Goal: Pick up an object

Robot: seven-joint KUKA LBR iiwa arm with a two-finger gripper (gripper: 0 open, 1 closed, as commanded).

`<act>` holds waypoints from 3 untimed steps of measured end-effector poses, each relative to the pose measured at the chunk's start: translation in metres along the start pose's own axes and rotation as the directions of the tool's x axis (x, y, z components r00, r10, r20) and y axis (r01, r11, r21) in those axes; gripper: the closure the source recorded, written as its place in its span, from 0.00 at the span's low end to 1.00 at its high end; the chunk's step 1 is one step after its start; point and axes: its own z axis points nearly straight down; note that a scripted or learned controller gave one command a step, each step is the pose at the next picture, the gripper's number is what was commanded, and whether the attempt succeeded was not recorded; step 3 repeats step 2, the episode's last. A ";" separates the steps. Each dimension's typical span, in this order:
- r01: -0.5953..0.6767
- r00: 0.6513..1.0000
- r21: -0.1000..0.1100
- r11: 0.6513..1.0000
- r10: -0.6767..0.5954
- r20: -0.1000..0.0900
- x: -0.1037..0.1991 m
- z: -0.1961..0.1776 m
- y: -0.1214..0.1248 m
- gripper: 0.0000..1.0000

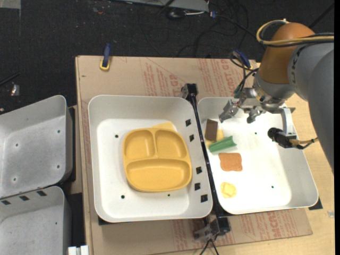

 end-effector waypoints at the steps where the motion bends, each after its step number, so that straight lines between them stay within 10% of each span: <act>1: 0.001 1.000 -0.002 1.000 -0.001 0.000 0.001 0.043 0.000 0.00; 2: 0.001 1.000 -0.006 1.000 -0.001 0.001 0.001 0.030 0.001 1.00; 3: 0.001 1.000 -0.006 1.000 -0.001 0.001 0.001 0.030 0.001 1.00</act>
